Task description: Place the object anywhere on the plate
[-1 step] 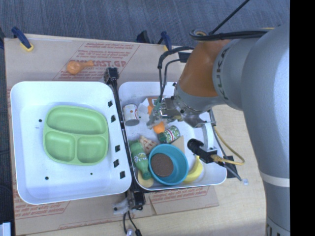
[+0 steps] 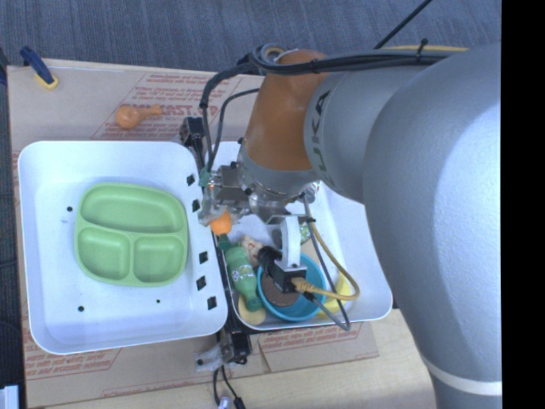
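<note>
The green plate [image 2: 132,233] in the left bin [image 2: 34,228] bears nothing yet, while the gripper [image 2: 220,216] hangs over the right bin's left edge, its state impossible to tell.

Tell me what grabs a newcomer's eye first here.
The huge grey arm with its orange band fills the right, bent down over the right bin. A green divided plate lies in the left bin. Below the wrist, a small orange object sits above a blue bowl.
</note>
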Action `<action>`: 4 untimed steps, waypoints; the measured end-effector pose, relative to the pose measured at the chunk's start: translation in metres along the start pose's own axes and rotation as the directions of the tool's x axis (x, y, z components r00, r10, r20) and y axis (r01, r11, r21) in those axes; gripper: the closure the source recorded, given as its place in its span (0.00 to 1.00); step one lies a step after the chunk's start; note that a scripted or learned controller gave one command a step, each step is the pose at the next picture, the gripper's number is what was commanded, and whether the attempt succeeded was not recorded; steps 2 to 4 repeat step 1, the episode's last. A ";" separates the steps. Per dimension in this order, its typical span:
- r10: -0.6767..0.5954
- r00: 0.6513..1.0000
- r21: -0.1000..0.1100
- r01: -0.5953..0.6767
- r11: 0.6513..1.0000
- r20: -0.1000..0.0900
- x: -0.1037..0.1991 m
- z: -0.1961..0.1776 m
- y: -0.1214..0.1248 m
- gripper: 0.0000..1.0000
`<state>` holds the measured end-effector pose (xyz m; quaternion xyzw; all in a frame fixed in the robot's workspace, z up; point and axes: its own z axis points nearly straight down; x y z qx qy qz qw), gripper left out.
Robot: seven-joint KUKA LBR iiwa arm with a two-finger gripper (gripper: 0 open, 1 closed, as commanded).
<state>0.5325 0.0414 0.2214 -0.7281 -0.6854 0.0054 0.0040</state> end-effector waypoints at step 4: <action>0.006 1.000 0.001 -0.006 1.000 0.002 -0.003 0.000 0.000 0.00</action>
